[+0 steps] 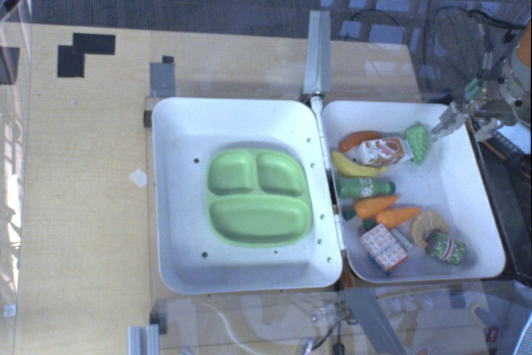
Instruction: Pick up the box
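Grey hand (449,122), blurred beyond telling its state, hovers far from box (383,248).

Left white bin (170,179): green three-compartment plastic tray (258,197). Right white bin (465,195): yellow banana (353,165), green bottle (364,188), orange carrot (397,216), small can (445,248).

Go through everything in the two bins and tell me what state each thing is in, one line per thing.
green tray: flat, right way up in the left bin, compartments bare
box: lying in the right bin, not gripped
carton: on its side
banana: lying unpeeled
green bottle: on its side
carrot: lying flat
can: tipped over
gripper: above the right bin's far edge, holding nothing
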Controlling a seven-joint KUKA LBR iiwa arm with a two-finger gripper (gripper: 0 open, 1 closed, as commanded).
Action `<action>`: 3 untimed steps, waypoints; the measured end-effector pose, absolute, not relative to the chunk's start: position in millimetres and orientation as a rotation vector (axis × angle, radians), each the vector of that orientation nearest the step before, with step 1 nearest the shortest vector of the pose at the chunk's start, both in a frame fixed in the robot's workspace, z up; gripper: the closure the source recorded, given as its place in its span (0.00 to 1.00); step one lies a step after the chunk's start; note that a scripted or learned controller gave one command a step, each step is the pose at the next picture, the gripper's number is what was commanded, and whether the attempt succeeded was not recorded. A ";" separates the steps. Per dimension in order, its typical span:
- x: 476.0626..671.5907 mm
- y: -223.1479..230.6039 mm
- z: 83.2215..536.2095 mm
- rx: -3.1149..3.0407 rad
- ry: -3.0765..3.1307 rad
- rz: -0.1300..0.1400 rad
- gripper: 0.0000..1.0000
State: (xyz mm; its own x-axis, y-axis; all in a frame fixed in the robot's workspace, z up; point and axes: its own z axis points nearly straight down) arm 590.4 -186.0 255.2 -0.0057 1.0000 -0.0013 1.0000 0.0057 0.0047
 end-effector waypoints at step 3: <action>617.9 -189.6 87.8 2.348 2.077 0.006 0.00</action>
State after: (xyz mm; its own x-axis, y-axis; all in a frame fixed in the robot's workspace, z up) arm 617.9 -189.6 87.8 0.1220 0.9925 -0.0018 0.9925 -0.1220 0.0079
